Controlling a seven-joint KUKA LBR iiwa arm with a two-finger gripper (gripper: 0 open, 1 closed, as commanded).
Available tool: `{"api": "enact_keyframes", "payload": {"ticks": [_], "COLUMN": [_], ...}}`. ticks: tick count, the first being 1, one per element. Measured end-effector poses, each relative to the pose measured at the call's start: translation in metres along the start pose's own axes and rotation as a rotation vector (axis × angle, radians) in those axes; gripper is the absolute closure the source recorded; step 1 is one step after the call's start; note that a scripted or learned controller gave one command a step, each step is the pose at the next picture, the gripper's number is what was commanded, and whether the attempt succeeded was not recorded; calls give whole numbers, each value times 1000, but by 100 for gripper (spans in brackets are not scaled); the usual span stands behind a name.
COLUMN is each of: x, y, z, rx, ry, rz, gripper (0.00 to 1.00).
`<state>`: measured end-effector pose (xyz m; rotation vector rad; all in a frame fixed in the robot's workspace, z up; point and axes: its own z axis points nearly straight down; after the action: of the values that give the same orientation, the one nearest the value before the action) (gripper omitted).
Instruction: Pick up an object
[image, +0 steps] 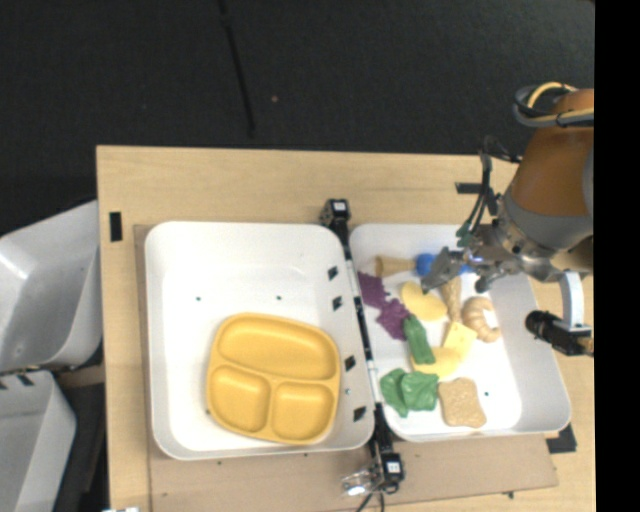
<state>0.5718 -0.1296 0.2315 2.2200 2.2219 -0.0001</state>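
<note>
Camera view — pincer (462, 262), grip state unclear, above crowded right bin (535, 400); yellow tray (272, 378) alone in left bin (180, 290).

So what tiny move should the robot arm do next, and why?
Probably a short drop straight down. The gripper hangs over the upper part of the right bin, with the blue piece and the yellow piece right beside it, and no toy shows between its fingers.
</note>
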Motion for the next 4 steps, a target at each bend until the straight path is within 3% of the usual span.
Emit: {"api": "enact_keyframes", "payload": {"ticks": [1,2,3,4], "x": [15,11,102,9], "y": [10,13,10,21], "z": [134,116,24,8], "rx": [7,-4,-8,-3], "ry": [2,-1,3,-4], "rz": [-1,6,-9,6], "gripper": [0,100,100,100]}}
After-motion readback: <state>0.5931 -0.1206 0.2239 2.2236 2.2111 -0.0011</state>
